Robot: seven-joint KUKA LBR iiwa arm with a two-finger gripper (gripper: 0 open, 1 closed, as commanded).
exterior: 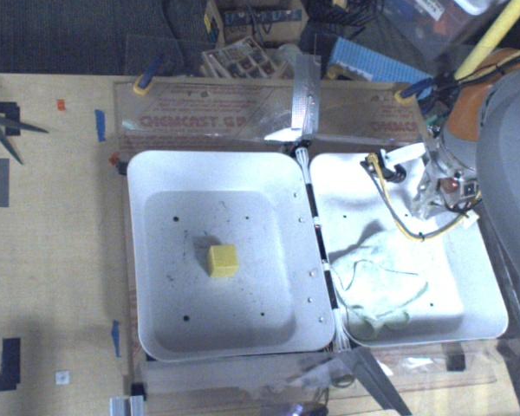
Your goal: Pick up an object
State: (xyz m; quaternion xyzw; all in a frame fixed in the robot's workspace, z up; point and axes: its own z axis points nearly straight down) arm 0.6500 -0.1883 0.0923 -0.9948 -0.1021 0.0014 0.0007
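Yellow block waits in the left bin; arm hangs over the right.

Start at the left bin [147, 180]: you'll see the yellow block [224, 260] sitting alone near its middle, well apart from every wall. It looks light and stiff (probably foam or wood), so take it across two opposite flat faces. Move right to the right bin [481, 297], where a pale crumpled cloth [383, 289] lies. The gripper [433, 193] hovers above that bin's far side; whether its jaws are parted or closed, you cannot tell.

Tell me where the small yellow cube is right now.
The small yellow cube lies near the middle of the left-hand white bin in the camera view, alone on its floor, well apart from the gripper over the right-hand white bin.
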